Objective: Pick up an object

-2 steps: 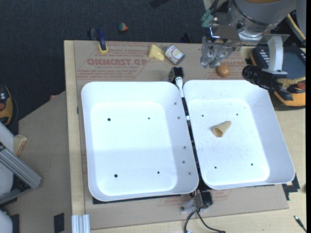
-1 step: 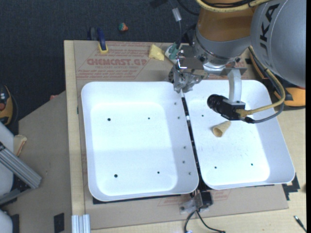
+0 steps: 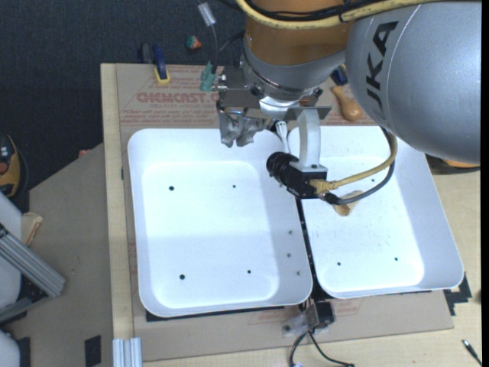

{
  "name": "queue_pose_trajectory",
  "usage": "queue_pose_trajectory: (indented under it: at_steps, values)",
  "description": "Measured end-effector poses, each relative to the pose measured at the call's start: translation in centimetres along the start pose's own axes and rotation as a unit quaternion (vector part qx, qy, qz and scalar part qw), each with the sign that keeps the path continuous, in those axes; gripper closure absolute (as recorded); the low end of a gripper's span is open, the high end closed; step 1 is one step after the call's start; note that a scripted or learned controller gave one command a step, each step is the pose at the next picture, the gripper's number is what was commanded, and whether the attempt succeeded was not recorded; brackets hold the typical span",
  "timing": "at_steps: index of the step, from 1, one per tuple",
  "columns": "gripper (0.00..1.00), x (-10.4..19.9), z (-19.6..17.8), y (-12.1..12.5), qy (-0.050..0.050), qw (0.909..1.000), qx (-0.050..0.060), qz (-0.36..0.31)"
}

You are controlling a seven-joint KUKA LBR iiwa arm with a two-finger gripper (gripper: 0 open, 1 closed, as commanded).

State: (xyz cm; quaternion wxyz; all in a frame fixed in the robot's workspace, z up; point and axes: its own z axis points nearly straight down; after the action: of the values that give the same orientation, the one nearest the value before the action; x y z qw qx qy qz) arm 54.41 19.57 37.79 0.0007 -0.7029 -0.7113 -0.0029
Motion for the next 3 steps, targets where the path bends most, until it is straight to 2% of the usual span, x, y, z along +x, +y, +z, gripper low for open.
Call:
queue_pose_trajectory:
  at_steps: [1, 2, 3]
  values:
    - [1.00, 3.1, 8.5, -1.0, -0.004, 1.0000, 0.007, 0.004]
    - [1.00, 2.9, 6.9, -0.7, -0.002, 1.0000, 0.002, 0.006]
    - [1.00, 2.2, 13.2, -6.9, -0.004, 0.9999, 0.008, 0.006]
